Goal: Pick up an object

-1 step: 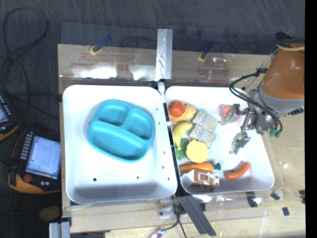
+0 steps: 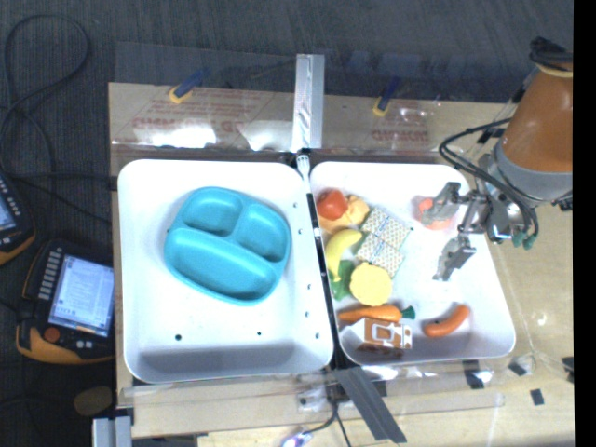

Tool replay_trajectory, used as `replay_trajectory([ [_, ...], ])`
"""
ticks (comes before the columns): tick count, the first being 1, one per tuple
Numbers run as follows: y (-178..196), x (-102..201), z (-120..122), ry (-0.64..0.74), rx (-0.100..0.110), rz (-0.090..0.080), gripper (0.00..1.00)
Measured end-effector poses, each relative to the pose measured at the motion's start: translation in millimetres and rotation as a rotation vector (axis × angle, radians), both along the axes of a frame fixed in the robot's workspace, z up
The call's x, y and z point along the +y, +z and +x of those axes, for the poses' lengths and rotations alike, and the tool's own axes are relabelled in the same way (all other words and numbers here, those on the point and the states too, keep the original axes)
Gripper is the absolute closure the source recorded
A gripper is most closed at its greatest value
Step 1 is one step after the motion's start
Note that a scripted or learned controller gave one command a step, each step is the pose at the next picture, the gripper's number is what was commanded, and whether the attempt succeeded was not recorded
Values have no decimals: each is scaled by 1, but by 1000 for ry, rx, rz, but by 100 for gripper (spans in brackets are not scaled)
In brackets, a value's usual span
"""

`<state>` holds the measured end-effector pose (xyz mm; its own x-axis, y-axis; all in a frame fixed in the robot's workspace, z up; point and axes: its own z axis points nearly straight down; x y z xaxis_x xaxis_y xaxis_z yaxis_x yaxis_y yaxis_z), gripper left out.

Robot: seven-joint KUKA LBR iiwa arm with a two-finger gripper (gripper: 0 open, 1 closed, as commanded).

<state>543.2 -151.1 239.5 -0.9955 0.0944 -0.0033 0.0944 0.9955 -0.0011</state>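
Gripper (image 2: pixel 453 226) over right bin (image 2: pixel 484 338), right half, two fingers spread apart, nothing between them

Candidate objects: pink-orange piece (image 2: pixel 430 210) just left of far finger; orange sausage (image 2: pixel 445 321) near edge, well clear of the pile; rest crowded along left wall: tomato (image 2: pixel 331 203), yellow disc (image 2: pixel 371 284), carrot (image 2: pixel 370 314), patterned packet (image 2: pixel 384 236)

Judgement: choose an isolated piece, centre fingers across its narrow width, descend straight, close only once it sits between them

Left bin (image 2: pixel 140 343) holds blue divided tray (image 2: pixel 228 242)

Hard to tell: fingertip height above bin floor; pink-orange piece blurred, identity unclear; arm cut off at right
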Motion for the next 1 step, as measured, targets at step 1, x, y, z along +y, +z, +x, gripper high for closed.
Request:
replay_trajectory([
  [1,-149,-42,-29,-75,-9,-3,0],
])
